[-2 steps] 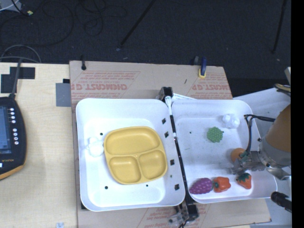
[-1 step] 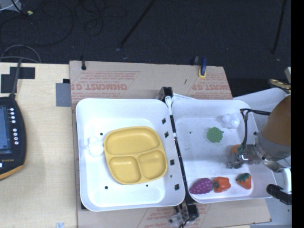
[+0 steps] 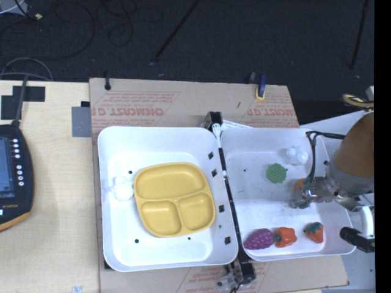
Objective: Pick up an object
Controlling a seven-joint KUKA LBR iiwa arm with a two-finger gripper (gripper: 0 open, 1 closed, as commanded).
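The right bin (image 3: 256,157) holds several toy foods: a green knobbly ball (image 3: 276,173), a white crumpled piece (image 3: 297,155), a purple grape bunch (image 3: 259,238), an orange-red vegetable (image 3: 284,237) and a small strawberry (image 3: 314,231). My gripper (image 3: 303,195) is low over the right side of this bin, just right of the green ball and above the strawberry. The arm's wrist (image 3: 354,163) covers the bin's right wall. A small orange patch shows at the gripper's tip, too blurred to identify.
The left bin (image 3: 116,237) carries a yellow divided plate (image 3: 174,199) and a small white object (image 3: 122,188) at its left. A black divider (image 3: 221,182) runs between the bins. A handheld pendant (image 3: 12,176) lies on the bench at far left.
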